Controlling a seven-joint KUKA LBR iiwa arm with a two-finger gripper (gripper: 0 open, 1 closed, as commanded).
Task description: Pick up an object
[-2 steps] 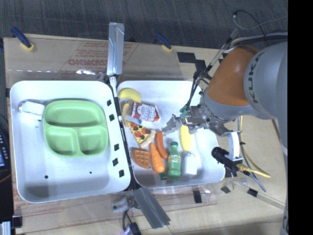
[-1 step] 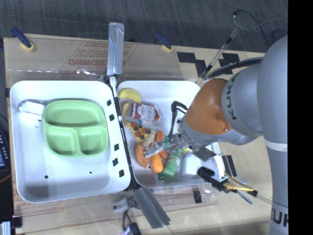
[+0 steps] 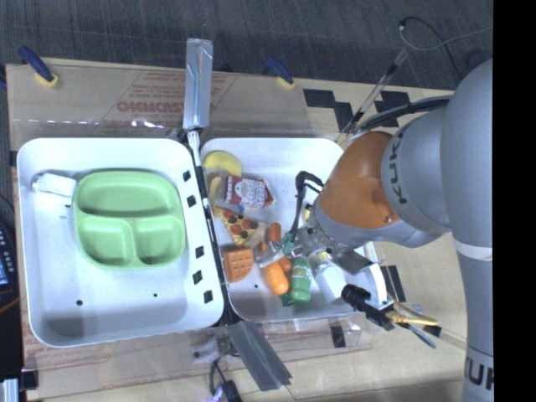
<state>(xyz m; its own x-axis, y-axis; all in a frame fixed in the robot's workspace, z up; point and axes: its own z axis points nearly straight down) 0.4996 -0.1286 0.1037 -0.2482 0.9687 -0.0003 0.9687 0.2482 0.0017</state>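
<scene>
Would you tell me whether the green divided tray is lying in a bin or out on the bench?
In: the green divided tray lies flat inside the left bin.

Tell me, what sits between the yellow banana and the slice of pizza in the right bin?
In the camera view, a small red and white packet lies between the banana and the pizza slice, overlapping both.

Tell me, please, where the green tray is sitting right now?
The green tray lies in the left bin, toward its upper middle, across the divider from the pile of toy food in the right bin.
</scene>
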